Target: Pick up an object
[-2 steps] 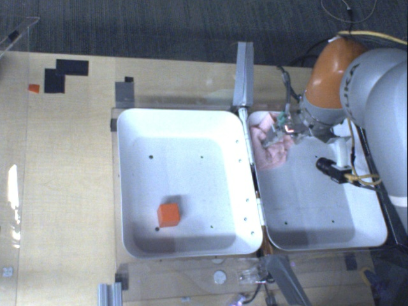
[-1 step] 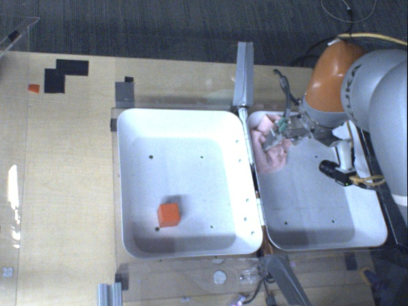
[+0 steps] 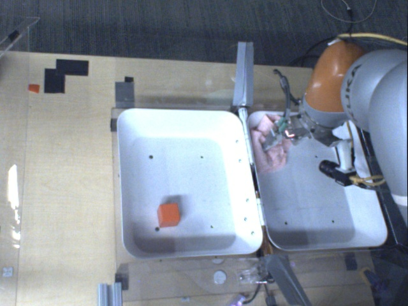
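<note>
2 white bins sit on the tabletop (image 3: 64, 190); the pincer (image 3: 285, 132), grip state unclear, hovers over a soft, light-looking pink object (image 3: 271, 152) at 11 o'clock in the right bin (image 3: 319, 231), best pinched mid-bulge.

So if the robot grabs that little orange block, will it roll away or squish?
Probably neither. The orange block looks like a cube with flat faces and sharp edges, so it should sit still, not roll. It seems stiff, likely holding its shape. Being small, it is probably light and may slide on the left bin's smooth white floor if nudged.
</note>
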